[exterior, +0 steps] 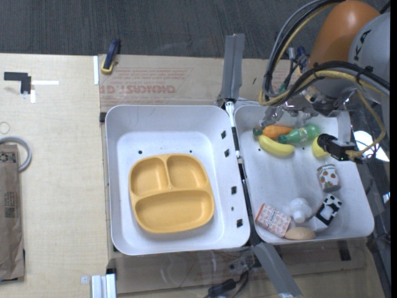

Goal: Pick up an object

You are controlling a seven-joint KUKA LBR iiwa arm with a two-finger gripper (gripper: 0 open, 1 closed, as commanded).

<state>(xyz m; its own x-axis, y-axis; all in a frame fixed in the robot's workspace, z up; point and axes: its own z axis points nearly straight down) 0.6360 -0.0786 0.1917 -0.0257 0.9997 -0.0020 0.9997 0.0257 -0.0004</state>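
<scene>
The gripper [286, 109], its finger state impossible to tell, hovers at 12 o'clock of the curved yellow plastic banana [275, 145], whose long axis runs 10-to-4.

Grey jointed arm [366, 39] with orange band, reaching in from the right at the far side. Two-finger metal gripper [291, 110] lowered, pointing left, draped in looping black and yellow cables.
</scene>
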